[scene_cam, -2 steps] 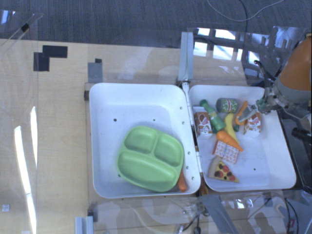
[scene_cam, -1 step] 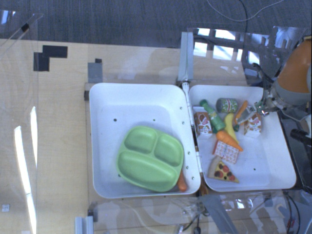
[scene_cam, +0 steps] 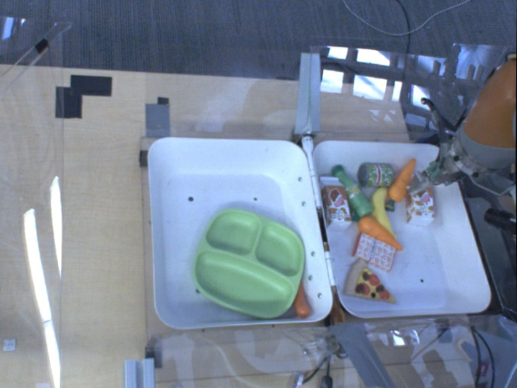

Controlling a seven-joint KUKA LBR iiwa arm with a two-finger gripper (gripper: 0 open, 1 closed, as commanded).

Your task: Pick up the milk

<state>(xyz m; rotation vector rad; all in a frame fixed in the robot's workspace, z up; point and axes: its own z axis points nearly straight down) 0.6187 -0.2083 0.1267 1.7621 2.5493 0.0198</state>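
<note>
Over right bin (scene_cam: 477, 289), claw (scene_cam: 430, 176) hangs above milk (scene_cam: 420, 205); grip state unclear.

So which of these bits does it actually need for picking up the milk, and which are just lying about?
For the job: gripper, white carton beside it (probably the milk).
Just lying about: green bottle, can, banana, carrot by the can, pizza slice, darker carton, green plate in the left bin.
</note>
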